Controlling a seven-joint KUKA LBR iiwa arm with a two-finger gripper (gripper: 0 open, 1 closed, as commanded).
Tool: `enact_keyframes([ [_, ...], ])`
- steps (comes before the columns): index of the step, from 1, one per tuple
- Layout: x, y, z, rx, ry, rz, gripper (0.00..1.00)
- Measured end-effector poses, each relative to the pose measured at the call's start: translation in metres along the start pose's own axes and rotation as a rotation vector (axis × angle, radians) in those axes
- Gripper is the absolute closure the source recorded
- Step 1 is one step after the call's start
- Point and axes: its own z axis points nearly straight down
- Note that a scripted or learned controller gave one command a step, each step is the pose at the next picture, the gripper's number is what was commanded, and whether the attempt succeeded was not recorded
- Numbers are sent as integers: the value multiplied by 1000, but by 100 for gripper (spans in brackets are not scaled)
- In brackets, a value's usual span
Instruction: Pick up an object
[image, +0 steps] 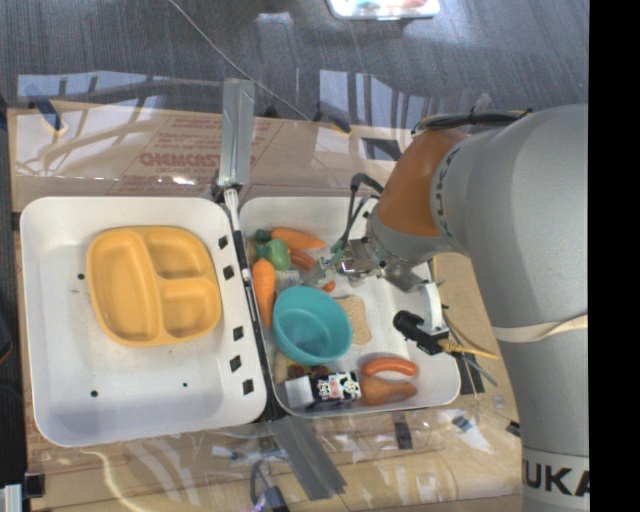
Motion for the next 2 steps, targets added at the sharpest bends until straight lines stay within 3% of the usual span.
enact_keyframes([
  [1,-34,-6,0,2,1,308,0],
  [2,30,65,3,16,4,433,0],
])
